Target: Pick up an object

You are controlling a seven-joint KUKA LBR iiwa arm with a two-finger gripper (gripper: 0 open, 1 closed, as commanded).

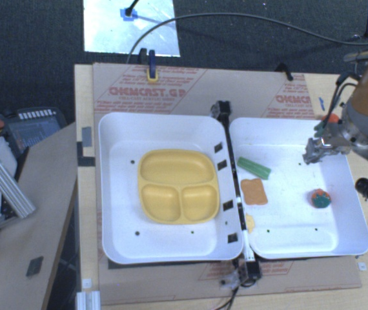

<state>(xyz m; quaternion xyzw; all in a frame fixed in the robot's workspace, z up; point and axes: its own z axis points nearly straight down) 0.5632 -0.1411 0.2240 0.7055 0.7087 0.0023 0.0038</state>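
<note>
My gripper (314, 152) hangs over the upper right part of the right bin (300, 241), on the grey arm with its orange band. No object shows between its tips. In that bin lie a green stick (254, 168) and an orange flat piece (254, 191) near the left side. A small teal and orange ball (320, 198) rests below and to the right of the gripper. A pale yellow bit (250, 223) sits by the divider.
The left bin (116, 173) holds a yellow divided plate (176, 186). A black clip rail (230, 173) runs between the bins. Cardboard (171, 89) lies under both bins, with a cable across the back.
</note>
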